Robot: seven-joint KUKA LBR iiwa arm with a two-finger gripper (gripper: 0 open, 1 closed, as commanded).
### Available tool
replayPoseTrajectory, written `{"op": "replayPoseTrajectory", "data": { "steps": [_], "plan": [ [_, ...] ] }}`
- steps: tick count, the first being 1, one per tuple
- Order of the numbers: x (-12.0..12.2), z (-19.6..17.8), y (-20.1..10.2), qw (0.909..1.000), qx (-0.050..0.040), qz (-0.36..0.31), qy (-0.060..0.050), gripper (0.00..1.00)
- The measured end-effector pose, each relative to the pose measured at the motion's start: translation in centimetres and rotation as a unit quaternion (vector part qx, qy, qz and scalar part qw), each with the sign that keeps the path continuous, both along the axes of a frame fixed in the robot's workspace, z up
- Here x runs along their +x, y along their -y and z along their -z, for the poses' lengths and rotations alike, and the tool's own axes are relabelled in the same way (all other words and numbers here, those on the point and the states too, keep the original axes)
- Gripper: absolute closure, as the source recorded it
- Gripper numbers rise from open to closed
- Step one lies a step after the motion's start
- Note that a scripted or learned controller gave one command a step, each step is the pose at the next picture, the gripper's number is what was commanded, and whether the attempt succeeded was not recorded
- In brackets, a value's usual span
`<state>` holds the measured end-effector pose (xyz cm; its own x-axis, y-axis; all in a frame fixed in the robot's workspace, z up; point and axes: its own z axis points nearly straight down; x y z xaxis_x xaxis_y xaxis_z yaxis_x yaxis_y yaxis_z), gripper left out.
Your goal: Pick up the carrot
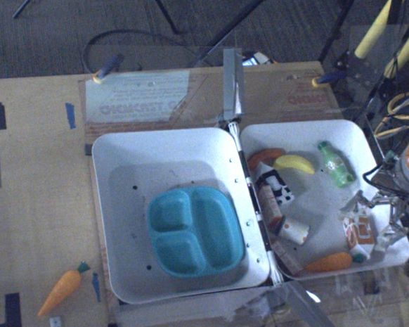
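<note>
**End effector low in right bin, carrot not yet gripped**

End effector (pixel 381 217) sits at right edge of frame, inside the right bin (pixel 360 129), fingers spread, nothing between them. It hangs over the bin's lower right corner, next to a white-and-orange carton (pixel 358 230).

Two carrots. One carrot (pixel 330 262) lies flat along the right bin's bottom wall, lower right of frame, just left of and below the end effector, likely the target since it is within reach. Second carrot (pixel 59 291) lies on the worktop (pixel 36 172) at lower left, outside both bins and well apart from the arm.

Right bin is cluttered: banana (pixel 295 164), green bottle (pixel 335 164), other packs down the left wall. Left bin (pixel 119 155) holds a blue tray (pixel 194 231).

Judgement: approach stage. Carrot hugging the wall leaves little finger room, so a miss is possible.
</note>
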<state>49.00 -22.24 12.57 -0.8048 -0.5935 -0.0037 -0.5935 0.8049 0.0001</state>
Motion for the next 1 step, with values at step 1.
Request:
{"op": "replayPoseTrajectory", "data": {
  "steps": [1],
  "plan": [
    [1.41,-11.87,0.08,0.9997,-0.0009,-0.024,0.002,0.00]
  ]
}}
